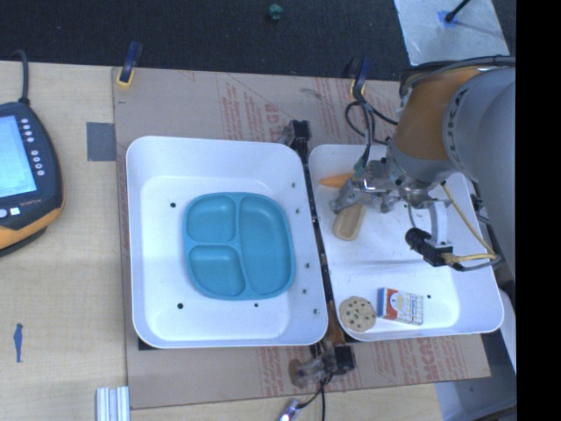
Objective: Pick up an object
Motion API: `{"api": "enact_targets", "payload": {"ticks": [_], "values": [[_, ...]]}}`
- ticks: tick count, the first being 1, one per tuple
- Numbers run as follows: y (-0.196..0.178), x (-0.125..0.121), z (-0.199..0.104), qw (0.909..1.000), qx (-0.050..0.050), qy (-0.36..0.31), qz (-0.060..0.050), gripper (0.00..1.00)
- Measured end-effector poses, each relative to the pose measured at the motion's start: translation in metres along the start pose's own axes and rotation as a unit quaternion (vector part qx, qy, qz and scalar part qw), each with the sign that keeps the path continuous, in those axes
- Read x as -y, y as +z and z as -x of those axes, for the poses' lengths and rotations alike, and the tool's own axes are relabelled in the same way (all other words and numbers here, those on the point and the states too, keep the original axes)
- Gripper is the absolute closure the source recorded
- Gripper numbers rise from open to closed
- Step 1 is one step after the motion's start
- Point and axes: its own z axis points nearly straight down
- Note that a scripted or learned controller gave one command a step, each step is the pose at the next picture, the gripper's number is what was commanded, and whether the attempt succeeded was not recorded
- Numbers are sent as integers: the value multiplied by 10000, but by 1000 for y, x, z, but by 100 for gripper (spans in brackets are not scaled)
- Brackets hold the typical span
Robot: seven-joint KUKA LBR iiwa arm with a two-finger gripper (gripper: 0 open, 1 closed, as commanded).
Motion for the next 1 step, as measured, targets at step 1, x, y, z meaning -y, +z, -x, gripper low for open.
{"api": "enact_targets", "payload": {"ticks": [1], "values": [[-1, -34, 0, 10000, -9, 5, 13, 0]]}}
